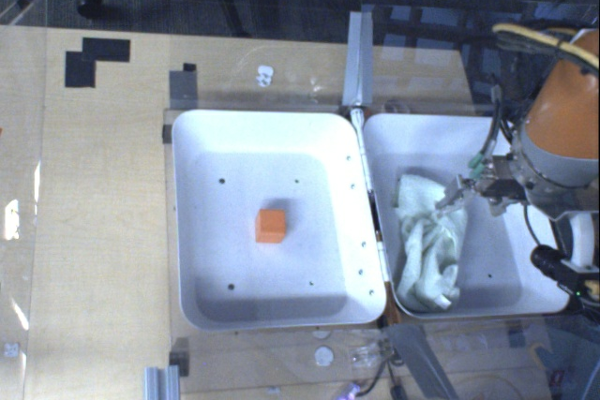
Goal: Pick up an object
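A small orange cube (pixel 271 226) lies near the middle of the left bin (pixel 202 295). A crumpled white cloth (pixel 427 244) lies in the left half of the right bin (pixel 506 295). The grey arm with its orange band (pixel 562 112) reaches in from the right. Its gripper (pixel 466 190) is low over the right bin, at the cloth's upper right edge and seemingly touching it. A fold of cloth rises toward the gripper tip.
A metal divider rail (pixel 356 61) runs between the bins at the back. Cables and arm hardware (pixel 562 267) crowd the right bin's right side. The wooden bench (pixel 84 229) stretches out to the left of the bins.
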`<state>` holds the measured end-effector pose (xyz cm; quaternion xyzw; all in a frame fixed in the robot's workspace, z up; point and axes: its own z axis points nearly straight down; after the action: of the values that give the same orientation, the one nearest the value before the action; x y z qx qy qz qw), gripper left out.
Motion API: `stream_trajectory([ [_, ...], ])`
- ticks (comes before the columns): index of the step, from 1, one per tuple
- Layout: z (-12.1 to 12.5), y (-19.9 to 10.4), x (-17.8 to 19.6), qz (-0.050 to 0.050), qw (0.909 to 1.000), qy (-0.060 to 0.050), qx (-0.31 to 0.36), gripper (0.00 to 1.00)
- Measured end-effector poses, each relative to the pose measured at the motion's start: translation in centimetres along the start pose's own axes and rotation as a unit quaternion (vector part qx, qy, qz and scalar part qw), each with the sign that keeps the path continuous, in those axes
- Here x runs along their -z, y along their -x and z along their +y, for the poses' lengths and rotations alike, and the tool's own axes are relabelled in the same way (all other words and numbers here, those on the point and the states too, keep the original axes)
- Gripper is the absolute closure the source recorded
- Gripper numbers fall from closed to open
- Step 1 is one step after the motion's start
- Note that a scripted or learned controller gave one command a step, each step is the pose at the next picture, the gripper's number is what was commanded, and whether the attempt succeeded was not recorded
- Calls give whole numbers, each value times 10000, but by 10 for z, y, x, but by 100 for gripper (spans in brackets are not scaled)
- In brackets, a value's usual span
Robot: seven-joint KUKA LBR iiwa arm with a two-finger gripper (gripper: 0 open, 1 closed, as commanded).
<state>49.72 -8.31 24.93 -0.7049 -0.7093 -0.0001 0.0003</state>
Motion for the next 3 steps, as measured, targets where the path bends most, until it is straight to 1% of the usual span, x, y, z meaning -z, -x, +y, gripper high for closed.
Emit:
stream_trajectory([
  [1,48,8,-137,0,9969,3,786,0],
  [2,50,7,-126,-2,9968,25,793,100],
  [3,90,-30,-34,-6,9979,22,641,100],
])
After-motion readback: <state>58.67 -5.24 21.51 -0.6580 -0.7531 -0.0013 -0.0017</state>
